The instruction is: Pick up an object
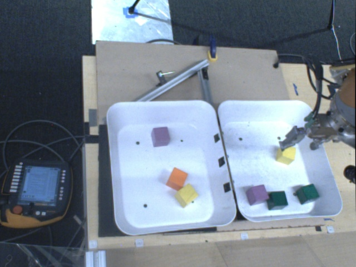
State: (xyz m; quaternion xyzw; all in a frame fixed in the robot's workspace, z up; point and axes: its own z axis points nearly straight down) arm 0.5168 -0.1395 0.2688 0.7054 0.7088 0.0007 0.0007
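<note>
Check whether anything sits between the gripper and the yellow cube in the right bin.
Nothing visible does. The gripper sits right at the top of the yellow cube in the right bin. The purple cube and two green cubes lie apart, nearer the bin's front wall.

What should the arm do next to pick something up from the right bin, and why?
Probably lower the gripper a little onto the yellow cube, then close. The fingertips sit just at that cube's upper edge in the right bin, and it lies apart from the purple cube and the two green cubes near the front wall, so nothing crowds the grasp.
</note>
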